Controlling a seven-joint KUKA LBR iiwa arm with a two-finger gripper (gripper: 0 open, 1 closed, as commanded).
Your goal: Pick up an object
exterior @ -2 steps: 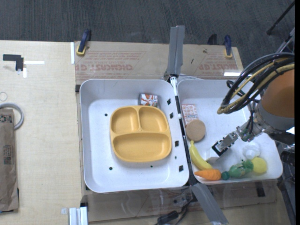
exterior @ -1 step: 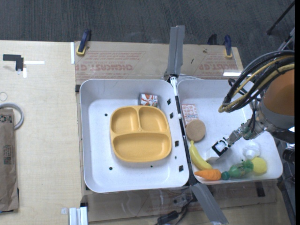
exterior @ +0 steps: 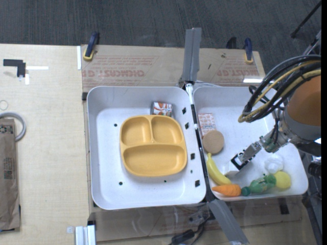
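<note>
Nearest the camera, along the front edge of the right bin (exterior: 301,160): an orange carrot (exterior: 226,190), a green toy vegetable, kind unclear (exterior: 258,186), and a yellow-green round fruit, possibly a lemon or pear (exterior: 281,180). A banana (exterior: 216,170) lies just left of these, its lower end close to the carrot.

Above the fruit: a pale translucent object (exterior: 274,164), too faint to identify.

Gripper (exterior: 241,159) hangs low in the right bin, between the banana and the pale object, angled down toward the left. Nothing is visible between its fingers. Whether they are spread or pressed together cannot be told at this resolution.

Further back in the right bin: a round tan disc, perhaps a cookie or bun (exterior: 213,141), with a small printed packet (exterior: 206,121) just behind it.

Left bin (exterior: 97,152): a yellow divided plate (exterior: 153,145) in the middle, a small orange-and-white carton (exterior: 162,108) touching or just behind its far rim.

Task status, as judged: no object lifted, all items rest on the bin floors. Nearest candidates to the gripper are the banana and the pale object. Descent, closing and lift remain to be done.
</note>
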